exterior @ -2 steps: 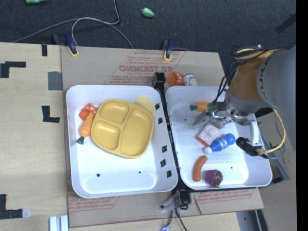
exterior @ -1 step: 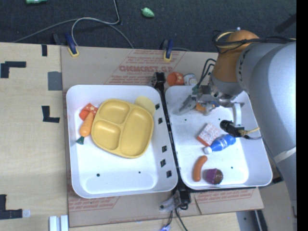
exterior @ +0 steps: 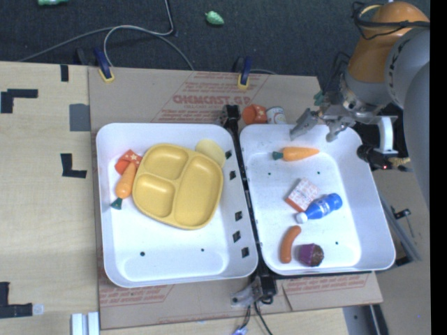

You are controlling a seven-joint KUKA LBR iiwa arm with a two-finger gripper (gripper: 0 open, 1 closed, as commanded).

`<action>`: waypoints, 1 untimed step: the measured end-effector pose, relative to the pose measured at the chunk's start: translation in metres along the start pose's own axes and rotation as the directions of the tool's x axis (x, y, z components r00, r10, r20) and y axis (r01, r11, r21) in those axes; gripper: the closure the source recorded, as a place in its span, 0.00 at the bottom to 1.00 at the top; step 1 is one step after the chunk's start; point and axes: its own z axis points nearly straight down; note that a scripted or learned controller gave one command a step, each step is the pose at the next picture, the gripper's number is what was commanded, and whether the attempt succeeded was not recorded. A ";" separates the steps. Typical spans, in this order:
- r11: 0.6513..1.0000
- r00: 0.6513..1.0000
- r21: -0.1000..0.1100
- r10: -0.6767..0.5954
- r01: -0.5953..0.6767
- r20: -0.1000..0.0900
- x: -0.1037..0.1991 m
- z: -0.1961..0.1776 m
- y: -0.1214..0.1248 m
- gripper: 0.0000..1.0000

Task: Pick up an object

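Note:
My gripper (exterior: 320, 126) hangs over the far edge of the right bin (exterior: 363, 187), its two fingers spread open with nothing between them. Just below it lies an orange toy carrot (exterior: 299, 153). Further down the same bin rest a small red and white packet (exterior: 302, 194), a blue bottle (exterior: 321, 207), a brown sausage (exterior: 289, 243) and a dark purple fruit (exterior: 311, 255).
The left bin (exterior: 167, 260) holds a yellow divided plate (exterior: 177, 185), a pale yellow piece (exterior: 209, 150) at its far corner, and a red piece (exterior: 127, 161) with a small carrot (exterior: 125, 183) at its left. An orange ball and a small jar (exterior: 264, 114) sit behind the bins.

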 end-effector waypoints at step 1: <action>1.000 1.000 0.014 0.003 -0.003 0.000 0.032 0.085 -0.003 0.00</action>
